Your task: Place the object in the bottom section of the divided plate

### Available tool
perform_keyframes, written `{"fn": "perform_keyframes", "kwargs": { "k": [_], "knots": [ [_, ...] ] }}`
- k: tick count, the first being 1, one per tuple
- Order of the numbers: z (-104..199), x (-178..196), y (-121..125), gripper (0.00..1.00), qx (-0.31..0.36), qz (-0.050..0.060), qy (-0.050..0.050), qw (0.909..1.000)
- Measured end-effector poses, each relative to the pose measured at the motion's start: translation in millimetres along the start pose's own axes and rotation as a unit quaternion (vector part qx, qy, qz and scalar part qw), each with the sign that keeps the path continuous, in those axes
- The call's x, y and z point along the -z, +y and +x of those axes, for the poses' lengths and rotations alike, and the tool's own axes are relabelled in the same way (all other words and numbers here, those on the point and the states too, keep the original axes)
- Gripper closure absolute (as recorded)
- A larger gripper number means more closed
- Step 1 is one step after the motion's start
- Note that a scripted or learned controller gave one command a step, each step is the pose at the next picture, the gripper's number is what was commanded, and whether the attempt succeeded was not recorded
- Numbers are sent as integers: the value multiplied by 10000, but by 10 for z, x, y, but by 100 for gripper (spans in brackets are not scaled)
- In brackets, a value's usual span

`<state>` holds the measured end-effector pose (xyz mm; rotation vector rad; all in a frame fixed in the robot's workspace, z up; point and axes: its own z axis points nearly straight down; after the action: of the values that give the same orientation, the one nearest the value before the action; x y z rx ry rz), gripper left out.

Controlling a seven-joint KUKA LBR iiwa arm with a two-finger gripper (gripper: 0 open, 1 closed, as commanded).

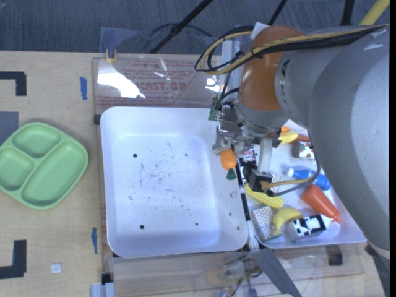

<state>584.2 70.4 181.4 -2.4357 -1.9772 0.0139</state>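
My tool (238, 159) hangs over the ridge where the two white bins meet, with a small orange object (228, 159) right at its tip. I cannot tell whether that piece sits in my grip or merely lies beside it, nor how the tool is set. If the hold is false, I judge I will carry nothing across, or shed the piece into the left bin (124, 135) on the way.

The green divided plate (41, 164) rests on the counter (49, 79) at nine o'clock from me, well apart, beyond the left bin. Its long bottom section (54, 172) is the goal; a short drop could land in the two smaller sections above it.

The right bin (346, 234), at four o'clock, holds a banana (286, 216), an orange cone-shaped toy (322, 202), a yellow strip (264, 197) and other small clutter.
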Motion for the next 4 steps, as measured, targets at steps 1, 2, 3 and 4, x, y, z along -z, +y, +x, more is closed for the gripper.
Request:
{"fn": "perform_keyframes", "kwargs": {
  "k": [1, 2, 3, 4],
  "knots": [
    [644, -322, -116, 100, -811, -3, -1, 9967],
    [1432, -544, -36, 100, -175, -21, -3, 9998],
    [1182, -927, -308, 100, -453, -70, 46, 9989],
    [1446, -925, -574, 100, -481, -76, 31, 9988]
  ]
}}
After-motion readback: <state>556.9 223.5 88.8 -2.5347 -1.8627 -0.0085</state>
